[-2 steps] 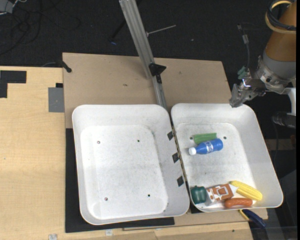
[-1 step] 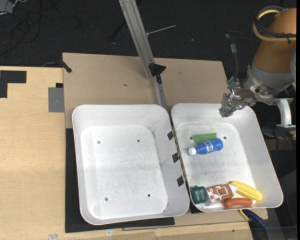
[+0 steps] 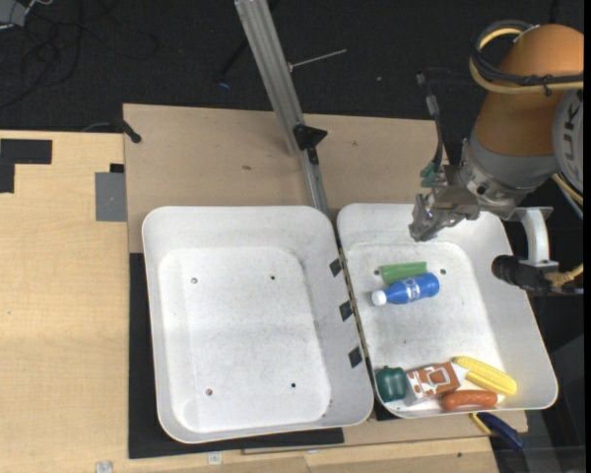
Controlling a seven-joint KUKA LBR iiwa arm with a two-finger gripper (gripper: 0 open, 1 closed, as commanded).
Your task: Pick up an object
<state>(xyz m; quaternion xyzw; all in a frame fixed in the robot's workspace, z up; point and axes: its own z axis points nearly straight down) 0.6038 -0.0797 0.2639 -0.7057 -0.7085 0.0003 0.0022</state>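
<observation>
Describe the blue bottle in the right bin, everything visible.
The blue bottle is small, looks plastic, with a white cap and a pale label patch on its side. It lies on its side near the middle of the right bin, cap pointing toward the left bin, body tilted slightly up to the right. A green object lies alongside just behind it, seemingly touching. The gripper hangs above, apart from it.

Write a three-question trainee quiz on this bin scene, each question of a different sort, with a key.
1. True or false: the blue bottle lies in the right bin.
2. The green object lies: A) beside the bottle, B) in the left bin, C) on the bench.
3. Fill in: the gripper hangs over the right bin's ____ edge, far or near?

Key: 1 true; 2 A; 3 far.
</observation>
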